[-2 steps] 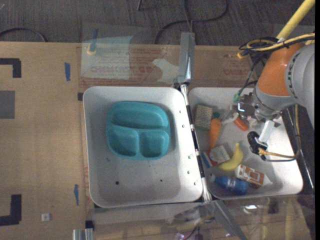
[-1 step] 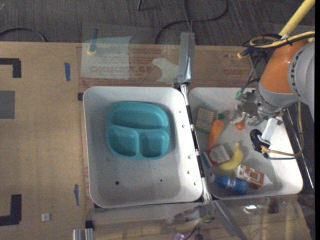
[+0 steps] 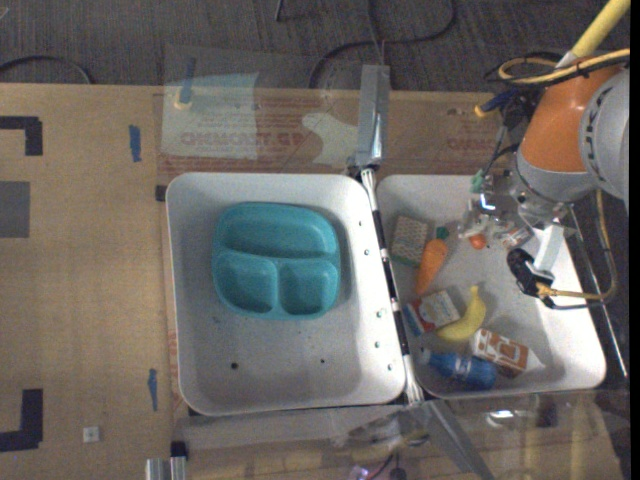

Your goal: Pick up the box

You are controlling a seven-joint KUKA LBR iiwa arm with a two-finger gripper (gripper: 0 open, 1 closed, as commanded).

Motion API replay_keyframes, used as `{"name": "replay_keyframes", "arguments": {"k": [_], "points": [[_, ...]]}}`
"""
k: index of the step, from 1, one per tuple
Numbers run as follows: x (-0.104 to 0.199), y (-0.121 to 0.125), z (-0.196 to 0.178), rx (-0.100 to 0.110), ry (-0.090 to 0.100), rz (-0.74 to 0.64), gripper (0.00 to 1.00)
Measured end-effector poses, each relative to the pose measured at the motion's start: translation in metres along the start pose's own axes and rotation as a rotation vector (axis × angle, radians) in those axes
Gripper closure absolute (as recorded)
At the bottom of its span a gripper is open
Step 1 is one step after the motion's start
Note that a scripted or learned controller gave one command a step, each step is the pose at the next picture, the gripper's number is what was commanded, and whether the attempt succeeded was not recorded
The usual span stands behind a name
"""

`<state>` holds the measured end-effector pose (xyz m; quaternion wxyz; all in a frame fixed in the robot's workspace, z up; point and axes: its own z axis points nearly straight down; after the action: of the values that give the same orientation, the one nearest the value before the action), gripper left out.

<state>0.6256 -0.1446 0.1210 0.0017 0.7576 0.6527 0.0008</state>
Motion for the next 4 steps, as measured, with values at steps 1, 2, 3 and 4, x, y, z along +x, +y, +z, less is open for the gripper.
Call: {"name": "replay_keyframes", "arguments": {"k": [1, 2, 3, 4], "points": [[-0.031, 0.045, -0.1, 0.001, -0.001, 0.246, 1.0], [-0.073, -0.026, -0.114, 0.005, 0.0, 0.187, 1.0], [-0.074, -0.026, -0.125, 0.003, 0.0, 0.189, 1.0], [0.038, -0.097, -0.097, 0.006, 0.001, 0.12, 1.0]]}}
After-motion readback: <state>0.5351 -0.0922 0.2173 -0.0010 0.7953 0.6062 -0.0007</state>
